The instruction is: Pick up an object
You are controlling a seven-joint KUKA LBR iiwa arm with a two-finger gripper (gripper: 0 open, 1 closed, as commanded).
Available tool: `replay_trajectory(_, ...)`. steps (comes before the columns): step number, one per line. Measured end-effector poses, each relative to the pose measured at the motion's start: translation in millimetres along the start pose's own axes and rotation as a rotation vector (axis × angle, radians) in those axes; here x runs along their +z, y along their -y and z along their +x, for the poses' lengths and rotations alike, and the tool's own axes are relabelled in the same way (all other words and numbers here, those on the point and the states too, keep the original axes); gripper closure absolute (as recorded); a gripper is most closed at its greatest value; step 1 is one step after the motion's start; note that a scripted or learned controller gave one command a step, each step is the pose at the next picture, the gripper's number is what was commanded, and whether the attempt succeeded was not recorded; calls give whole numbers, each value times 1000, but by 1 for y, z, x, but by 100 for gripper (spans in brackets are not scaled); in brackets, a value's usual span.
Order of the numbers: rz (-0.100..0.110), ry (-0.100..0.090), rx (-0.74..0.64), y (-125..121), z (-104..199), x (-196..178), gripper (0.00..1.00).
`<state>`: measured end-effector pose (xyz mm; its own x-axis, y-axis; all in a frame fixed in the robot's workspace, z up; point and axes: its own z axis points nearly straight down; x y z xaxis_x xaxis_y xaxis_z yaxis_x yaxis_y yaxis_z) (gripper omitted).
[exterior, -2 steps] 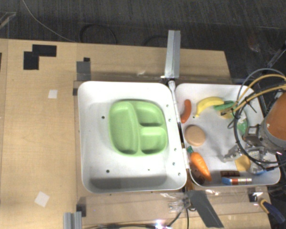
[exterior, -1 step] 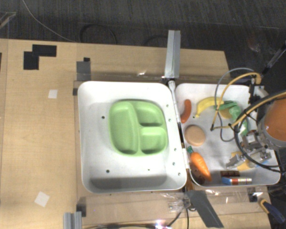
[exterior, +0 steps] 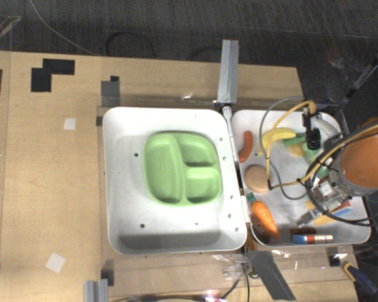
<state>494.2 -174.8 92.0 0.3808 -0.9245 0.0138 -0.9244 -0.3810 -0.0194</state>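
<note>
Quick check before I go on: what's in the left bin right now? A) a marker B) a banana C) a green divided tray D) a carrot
C: the green tray lies in the left bin; the carrot, banana and marker are all in the right bin.

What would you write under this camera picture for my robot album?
Robot arm reaching over the right bin of toy food, beside a green divided plate in the left bin.
</note>
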Motion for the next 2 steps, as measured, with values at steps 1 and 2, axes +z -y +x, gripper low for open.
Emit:
replay_trajectory(1, -8, 13, -262, 19, -56, -1, 0)
replay_trajectory(2, -4, 7, -214, 75, -58, 1, 0)
